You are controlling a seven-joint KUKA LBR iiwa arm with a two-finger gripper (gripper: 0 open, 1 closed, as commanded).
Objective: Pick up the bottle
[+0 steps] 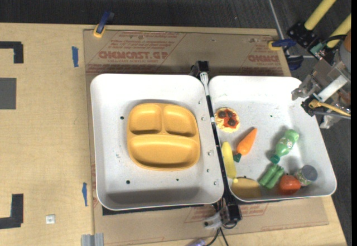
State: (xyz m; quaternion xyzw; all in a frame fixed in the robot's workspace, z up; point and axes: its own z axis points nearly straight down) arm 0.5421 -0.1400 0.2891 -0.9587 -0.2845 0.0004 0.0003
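The bottle [286, 143] is small and pale green with a darker green cap. It lies tilted in the right bin [262, 100], in that bin's right half, with its cap pointing down-left. My gripper [310, 99] hangs over the right bin's right rim, up and to the right of the bottle and well apart from it. Nothing shows between the gripper and the bottle.
Around the bottle lie an orange carrot [246, 140], a green vegetable [270, 175], a red tomato [289, 183] and a grey round piece [307, 172]. A small pizza [227, 119], a yellow piece [227, 159] and a tan piece [246, 186] lie further left. The left bin [111, 128] holds a yellow divided plate [163, 134].
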